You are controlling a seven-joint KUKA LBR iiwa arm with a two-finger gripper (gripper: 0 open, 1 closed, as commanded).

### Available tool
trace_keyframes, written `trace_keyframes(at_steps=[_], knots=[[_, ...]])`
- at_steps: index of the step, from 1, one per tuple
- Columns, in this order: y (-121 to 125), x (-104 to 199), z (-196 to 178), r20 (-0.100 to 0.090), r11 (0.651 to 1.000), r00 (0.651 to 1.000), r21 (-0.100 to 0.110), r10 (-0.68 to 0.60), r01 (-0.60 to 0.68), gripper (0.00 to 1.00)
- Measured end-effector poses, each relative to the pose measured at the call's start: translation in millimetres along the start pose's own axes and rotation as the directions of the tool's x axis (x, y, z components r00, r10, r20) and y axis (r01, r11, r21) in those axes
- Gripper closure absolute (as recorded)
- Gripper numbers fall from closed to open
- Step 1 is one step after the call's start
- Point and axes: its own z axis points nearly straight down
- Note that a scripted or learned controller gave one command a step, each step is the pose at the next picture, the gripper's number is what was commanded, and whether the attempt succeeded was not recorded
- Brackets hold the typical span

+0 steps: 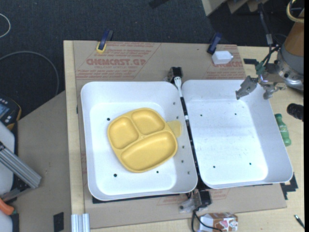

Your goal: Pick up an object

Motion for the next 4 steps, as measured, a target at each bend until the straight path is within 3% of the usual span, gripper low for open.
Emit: trace_keyframes(at_steps=[1,2,3,4], knots=[[-93,41,-164,0.001,1.0,1.0,-0.016,-0.004,0.004,0.0],[-128,81,-261,0.0,1.0,1.0,-0.014,-0.006,0.006,0.0],[-127,79,-265,0.002,1.0,1.0,-0.006,-0.001,0.001,1.0],[-129,94,-140,-0.002,1.0,1.0,0.016,0.001,-0.001,1.0]])
